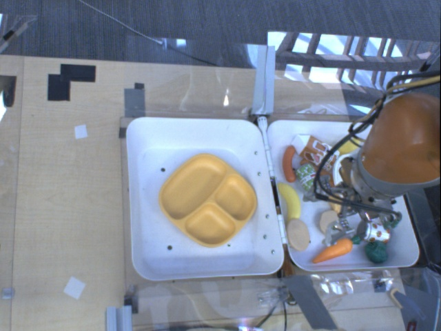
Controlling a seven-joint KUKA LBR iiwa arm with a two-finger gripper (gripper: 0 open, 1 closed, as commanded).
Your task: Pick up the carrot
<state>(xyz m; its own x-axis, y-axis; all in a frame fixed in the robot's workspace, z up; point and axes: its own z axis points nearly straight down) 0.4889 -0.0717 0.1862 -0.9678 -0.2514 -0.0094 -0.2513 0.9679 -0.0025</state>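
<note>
The carrot [331, 252] is orange with a green top and lies flat near the front edge of the right bin [412, 254], its tip pointing left. My gripper [353, 225] hangs just above and behind the carrot's thick end, under the grey arm with its orange band [403, 140]. The fingers look open, and nothing is between them. The carrot rests on the bin floor, apart from the gripper.
Around the carrot the right bin holds a tan round piece [298, 234], a yellow banana [290, 200], a red sausage-shaped item [289, 163], a green broccoli [376, 252] and a small box [315, 150]. A yellow divided plate [208, 198] sits in the left bin [145, 254].
</note>
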